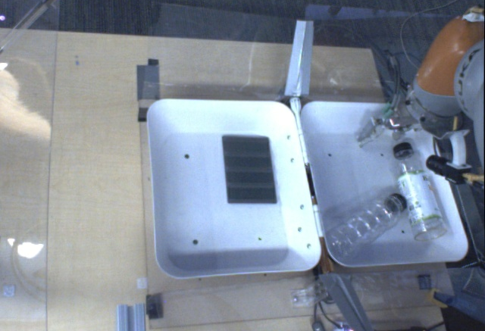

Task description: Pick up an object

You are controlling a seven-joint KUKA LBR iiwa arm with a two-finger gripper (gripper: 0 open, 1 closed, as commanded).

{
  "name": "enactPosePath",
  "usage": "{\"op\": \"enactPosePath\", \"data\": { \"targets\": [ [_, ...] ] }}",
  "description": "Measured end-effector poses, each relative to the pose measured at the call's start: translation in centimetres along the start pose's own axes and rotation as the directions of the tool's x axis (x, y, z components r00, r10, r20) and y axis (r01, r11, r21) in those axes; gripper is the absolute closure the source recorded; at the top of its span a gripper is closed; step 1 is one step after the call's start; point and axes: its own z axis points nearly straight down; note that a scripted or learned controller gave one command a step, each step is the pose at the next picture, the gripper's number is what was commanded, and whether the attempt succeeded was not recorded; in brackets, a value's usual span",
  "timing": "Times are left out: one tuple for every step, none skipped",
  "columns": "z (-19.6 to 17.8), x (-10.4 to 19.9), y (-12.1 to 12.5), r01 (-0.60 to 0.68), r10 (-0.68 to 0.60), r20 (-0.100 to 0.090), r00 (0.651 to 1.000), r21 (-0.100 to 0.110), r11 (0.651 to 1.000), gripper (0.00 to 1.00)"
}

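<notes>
A clear plastic bottle (365, 223) with a dark cap lies on its side in the right bin (341, 163) — near its front edge. The gripper (379, 127) hovers near the bin's far side; whether it is parted or closed, I cannot tell.

Left bin (174, 170) holds a dark ribbed rectangular block (249, 169) near its centre. Right bin (341, 148) holds a clear plastic bottle (365, 225) lying on its side, a small green-labelled bottle (419, 202) beside it, and a small black cap (402, 148). Arm's pincer (386, 123) sits over the right bin's far side.
</notes>
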Motion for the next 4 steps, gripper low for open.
{"op": "enactPosePath", "data": {
  "targets": [
    [-0.1,-0.5,0.7,0.194,-0.194,-0.009,0.981,0.02,0.981,0.0],
    [-0.2,1.2,-8.1,0.138,-0.138,0.0,0.99,-0.002,0.99,0.0],
    [-0.3,1.7,-11.0,0.152,-0.152,0.0,0.988,-0.004,0.988,0.0],
    [-1.6,1.7,-10.6,0.152,-0.152,0.005,0.988,-0.013,0.988,1.0]
  ]
}}
